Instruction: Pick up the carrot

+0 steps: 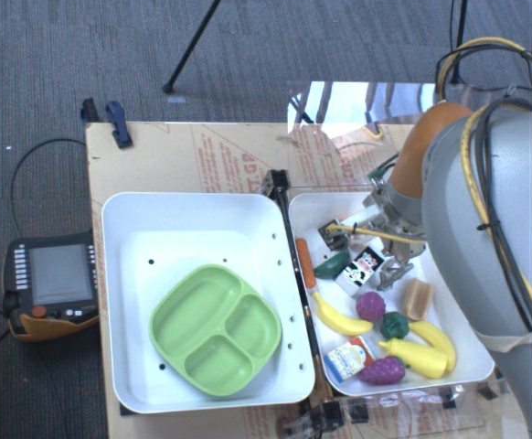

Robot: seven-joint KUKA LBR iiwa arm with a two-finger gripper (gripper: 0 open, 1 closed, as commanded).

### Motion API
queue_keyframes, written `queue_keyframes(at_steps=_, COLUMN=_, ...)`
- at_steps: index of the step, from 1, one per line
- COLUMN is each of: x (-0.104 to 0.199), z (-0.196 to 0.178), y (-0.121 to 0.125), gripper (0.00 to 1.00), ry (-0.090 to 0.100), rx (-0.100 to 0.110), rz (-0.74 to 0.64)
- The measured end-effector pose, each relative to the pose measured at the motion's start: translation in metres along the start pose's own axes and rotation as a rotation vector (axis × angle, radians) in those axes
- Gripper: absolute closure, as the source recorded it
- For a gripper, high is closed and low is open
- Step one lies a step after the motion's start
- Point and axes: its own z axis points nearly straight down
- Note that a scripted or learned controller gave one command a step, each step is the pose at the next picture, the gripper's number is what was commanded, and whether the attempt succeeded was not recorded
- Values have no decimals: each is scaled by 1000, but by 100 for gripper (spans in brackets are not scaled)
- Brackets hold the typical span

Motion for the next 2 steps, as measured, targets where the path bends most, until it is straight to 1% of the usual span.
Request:
queue_keyframes(at_steps=1, x=-22, z=-2, y=59, gripper=0, ry=5, rx=-4, rz=-13)
queue_keyframes(at_steps=2, x=-6, z=0, y=8, gripper=0, ry=2, rx=1, rz=75)
